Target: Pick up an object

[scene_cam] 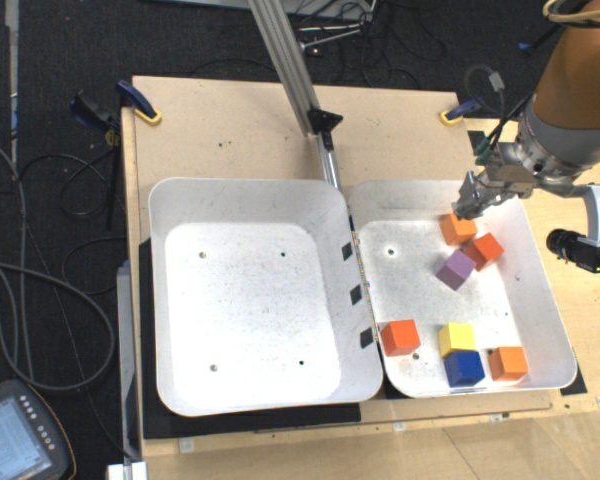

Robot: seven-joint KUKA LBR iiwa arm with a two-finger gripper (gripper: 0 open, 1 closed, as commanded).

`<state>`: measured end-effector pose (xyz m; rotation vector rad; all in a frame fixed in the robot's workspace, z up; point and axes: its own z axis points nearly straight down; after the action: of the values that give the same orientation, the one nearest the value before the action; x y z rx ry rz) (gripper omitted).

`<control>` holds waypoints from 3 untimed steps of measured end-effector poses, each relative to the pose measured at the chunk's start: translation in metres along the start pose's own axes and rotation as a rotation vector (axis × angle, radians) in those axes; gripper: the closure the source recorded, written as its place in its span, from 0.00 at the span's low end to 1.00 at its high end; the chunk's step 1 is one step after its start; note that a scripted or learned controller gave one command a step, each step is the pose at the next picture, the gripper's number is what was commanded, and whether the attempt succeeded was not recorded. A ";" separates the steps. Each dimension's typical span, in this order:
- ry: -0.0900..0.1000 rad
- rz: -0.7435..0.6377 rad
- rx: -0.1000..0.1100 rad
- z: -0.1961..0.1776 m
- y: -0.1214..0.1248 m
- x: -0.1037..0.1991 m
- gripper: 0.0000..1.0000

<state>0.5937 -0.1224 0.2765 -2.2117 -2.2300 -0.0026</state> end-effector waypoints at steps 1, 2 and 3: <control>0.000 0.001 0.003 0.019 -0.004 0.051 1.00; 0.001 -0.001 0.002 0.018 -0.018 0.109 1.00; 0.000 0.001 0.001 0.022 -0.020 0.153 1.00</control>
<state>0.5722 0.0301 0.2547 -2.2121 -2.2288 -0.0007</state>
